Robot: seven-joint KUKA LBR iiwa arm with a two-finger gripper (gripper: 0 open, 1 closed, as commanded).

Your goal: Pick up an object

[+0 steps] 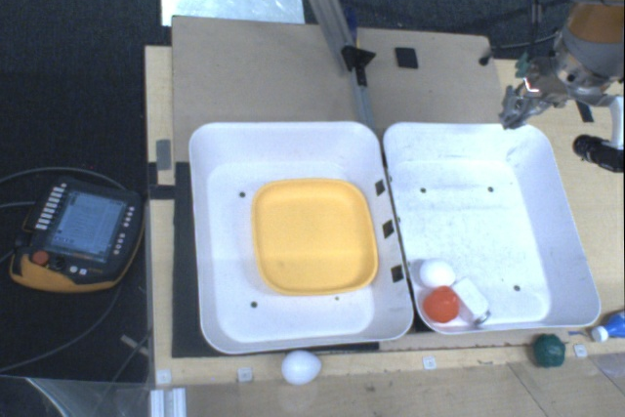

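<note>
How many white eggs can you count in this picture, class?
2. One egg lies in the right bin, near its front left corner beside the orange ball. The other egg lies outside the bins, before the left bin.

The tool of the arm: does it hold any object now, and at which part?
Nothing is held. The tool hangs over the back rim of the right bin, far from the orange ball in the front corner.

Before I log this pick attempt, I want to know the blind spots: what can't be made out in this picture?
- Gripper, camera view: small and dark above the right bin's far corner; finger state unreadable.
- White block beside the orange ball: too small to identify.
- Blue item: cut off by the right edge.
- Arm: upper part cut off by the top edge.
</note>
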